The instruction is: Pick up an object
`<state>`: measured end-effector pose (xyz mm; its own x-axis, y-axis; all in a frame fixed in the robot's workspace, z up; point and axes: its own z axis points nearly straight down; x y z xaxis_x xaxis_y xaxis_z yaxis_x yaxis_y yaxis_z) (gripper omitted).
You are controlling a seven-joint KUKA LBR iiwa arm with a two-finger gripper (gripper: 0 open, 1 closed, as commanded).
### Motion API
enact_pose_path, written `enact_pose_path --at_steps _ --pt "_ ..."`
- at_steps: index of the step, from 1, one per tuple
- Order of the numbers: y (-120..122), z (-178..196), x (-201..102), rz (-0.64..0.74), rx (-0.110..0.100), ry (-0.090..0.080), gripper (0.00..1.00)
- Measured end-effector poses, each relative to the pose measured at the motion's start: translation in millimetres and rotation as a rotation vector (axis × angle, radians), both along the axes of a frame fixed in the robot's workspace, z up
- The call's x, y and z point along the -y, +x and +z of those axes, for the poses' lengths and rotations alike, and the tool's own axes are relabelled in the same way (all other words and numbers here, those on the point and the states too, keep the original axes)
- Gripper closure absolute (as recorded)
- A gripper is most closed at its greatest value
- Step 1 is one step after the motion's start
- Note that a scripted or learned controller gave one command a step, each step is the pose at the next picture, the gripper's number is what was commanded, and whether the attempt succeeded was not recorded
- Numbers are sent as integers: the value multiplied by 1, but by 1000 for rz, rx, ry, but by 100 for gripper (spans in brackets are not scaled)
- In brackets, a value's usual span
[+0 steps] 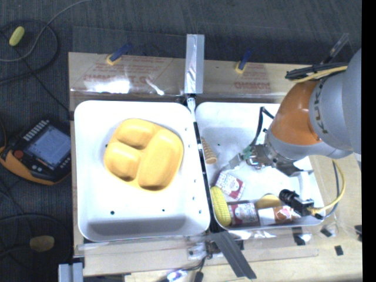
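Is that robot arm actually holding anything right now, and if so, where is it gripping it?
It cannot be told. The gripper sits low in the right bin, its tips hidden under the arm; nothing shows between them.

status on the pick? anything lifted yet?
Done: the arm has reached over the right bin, with the gripper low inside it. In hand: nothing visibly held. The corn cob, red packet, bottle and banana all lie on the bin floor, and the yellow bread-shaped item sits in the left bin. Left: grasp one object and lift it.
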<state>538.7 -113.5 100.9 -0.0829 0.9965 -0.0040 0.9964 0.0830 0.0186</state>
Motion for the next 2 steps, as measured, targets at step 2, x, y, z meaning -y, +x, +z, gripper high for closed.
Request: enact_pose_path --at_steps 2 --pt "-47 3 -14 -71 4 1 0"
